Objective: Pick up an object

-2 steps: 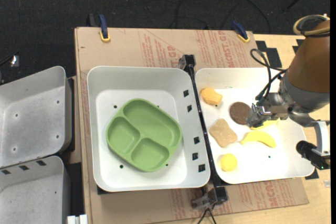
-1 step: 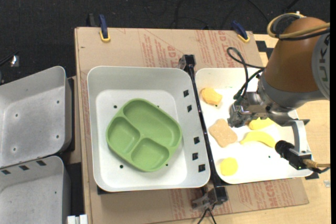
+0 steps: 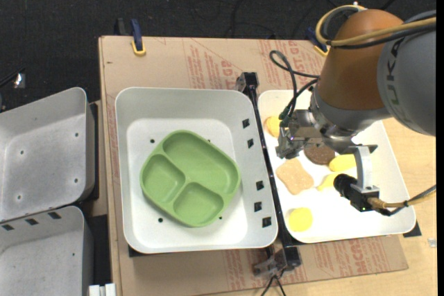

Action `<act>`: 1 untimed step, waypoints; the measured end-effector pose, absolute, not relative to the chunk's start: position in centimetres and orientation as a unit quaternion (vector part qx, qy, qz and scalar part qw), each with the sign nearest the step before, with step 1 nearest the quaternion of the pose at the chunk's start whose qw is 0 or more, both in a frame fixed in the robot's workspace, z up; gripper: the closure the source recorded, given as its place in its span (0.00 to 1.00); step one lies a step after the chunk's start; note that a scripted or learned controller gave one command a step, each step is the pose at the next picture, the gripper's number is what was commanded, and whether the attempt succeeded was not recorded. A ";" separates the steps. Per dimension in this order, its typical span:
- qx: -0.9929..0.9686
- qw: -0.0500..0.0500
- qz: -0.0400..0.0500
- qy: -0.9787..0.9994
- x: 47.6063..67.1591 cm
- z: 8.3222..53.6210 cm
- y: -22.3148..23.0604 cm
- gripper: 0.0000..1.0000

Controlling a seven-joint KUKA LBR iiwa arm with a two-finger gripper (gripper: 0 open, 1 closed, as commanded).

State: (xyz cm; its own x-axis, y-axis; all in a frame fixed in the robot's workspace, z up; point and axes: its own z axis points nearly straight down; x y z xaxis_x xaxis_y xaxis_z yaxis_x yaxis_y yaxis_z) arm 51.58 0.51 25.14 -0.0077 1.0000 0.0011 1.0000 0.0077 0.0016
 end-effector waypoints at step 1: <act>0.704 0.000 0.001 0.710 52.6 25.6 5.6 1.00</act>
